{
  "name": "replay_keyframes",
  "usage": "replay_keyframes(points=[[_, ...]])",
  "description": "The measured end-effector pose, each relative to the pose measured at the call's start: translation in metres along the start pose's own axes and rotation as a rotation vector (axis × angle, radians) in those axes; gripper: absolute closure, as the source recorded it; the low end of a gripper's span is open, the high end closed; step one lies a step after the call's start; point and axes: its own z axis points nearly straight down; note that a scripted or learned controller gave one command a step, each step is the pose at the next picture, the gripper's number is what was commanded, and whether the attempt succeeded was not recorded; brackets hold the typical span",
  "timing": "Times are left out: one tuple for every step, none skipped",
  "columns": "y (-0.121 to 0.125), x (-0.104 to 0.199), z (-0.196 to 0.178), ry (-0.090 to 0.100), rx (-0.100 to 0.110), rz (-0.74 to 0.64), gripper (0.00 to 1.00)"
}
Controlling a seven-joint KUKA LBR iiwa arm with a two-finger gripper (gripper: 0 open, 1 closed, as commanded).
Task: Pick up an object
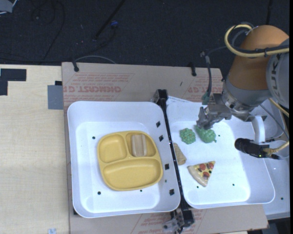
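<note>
- Camera view: the dark two-finger gripper (207,123) hangs low over the right-hand shallow white bin (244,186), its tips at or just above a lumpy green plastic broccoli-like piece (207,135).
- Whether the tips touch that piece I cannot tell, and I cannot tell whether the jaws are spread or closed; nothing is visibly lifted.
- A second, similar green lumpy piece (188,135) lies just to the left of the jaws; a plastic pizza slice with red toppings (202,172) lies well below them, and a tan wedge-shaped piece (178,154) sits below-left, against the bin wall.
- Judged step: the approach or grasp on the green piece under the jaws; the next move calls for a firm closure, then a straight lift.
- The left-hand white bin (83,126), far left of the jaws, bears a yellow compartment tray (129,172) holding a pale beige block (138,145) in its upper-right compartment.
- Both bins rest on brown cardboard (117,79) atop a pale wooden bench (24,155); dark floor with cables lies beyond.
</note>
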Motion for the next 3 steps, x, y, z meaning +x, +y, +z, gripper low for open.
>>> replay_keyframes(points=[[0.008,0.055,-0.005,-0.002,-0.002,0.000,1.00],[0.011,0.102,0.011,-0.001,0.001,0.000,1.00],[0.023,0.145,0.015,-0.001,-0.002,0.000,1.00]])
